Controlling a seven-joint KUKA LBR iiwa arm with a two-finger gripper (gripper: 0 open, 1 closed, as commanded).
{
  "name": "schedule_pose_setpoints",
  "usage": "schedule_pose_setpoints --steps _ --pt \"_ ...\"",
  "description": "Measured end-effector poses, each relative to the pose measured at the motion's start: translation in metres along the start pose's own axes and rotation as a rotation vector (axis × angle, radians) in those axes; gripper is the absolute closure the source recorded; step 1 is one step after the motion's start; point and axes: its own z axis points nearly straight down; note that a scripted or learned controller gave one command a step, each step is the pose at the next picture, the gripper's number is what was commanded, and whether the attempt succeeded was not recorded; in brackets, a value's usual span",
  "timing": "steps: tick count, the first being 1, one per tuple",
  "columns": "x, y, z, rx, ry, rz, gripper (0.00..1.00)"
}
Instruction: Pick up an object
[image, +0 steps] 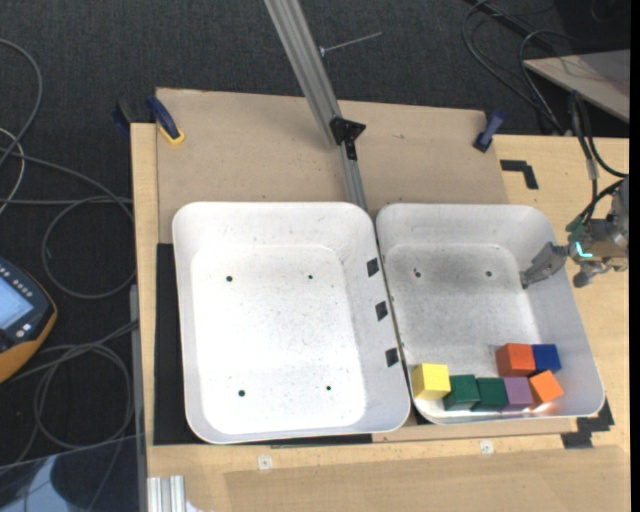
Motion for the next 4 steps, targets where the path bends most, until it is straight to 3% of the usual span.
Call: schedule_pose_setpoints --steps 1,4 --pt "0.0 0.001 -0.002 -0.004 -0.001 -0.001 0.0" --pt "0.016 -0.002 0.123 0.0 0.0 0.0 0.0"
